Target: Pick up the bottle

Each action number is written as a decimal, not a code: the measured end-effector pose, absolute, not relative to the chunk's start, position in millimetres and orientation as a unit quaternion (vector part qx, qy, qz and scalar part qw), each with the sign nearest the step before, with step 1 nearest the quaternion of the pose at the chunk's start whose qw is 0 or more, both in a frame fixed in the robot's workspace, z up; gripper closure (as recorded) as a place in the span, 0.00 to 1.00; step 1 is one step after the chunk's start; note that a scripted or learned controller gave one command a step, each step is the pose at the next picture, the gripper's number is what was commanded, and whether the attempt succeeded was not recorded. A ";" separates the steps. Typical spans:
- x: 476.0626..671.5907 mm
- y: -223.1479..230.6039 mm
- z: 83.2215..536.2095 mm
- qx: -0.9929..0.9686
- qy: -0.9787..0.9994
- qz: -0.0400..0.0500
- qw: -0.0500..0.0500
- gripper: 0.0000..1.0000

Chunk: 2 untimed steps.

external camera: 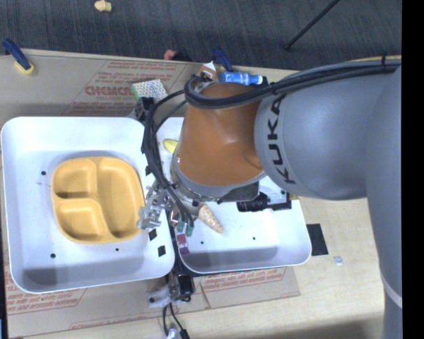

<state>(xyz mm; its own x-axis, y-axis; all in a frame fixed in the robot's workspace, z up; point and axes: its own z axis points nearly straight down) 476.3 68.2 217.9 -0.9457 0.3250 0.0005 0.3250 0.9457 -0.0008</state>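
Jaws [159, 214] low over bin divider; grip state could not be told. Bottle unidentifiable beneath grey-orange arm [222, 143]. Probably light, smooth; grip mid-body.

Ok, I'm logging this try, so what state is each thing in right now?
yellow tray: upright in the left bin, its compartments bare.
tool: low over the right bin, near the divide between the bins.
ice-cream cone: lying on its side in the right bin.
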 end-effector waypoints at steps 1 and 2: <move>476.5 122.2 238.0 -0.033 -0.999 0.000 0.000 1.00; 475.9 135.1 214.8 0.125 -0.992 0.001 0.001 1.00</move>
<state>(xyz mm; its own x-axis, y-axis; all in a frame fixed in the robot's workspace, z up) 475.9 135.1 214.8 -0.9688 -0.2478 0.0028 -0.2478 0.9688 -0.0008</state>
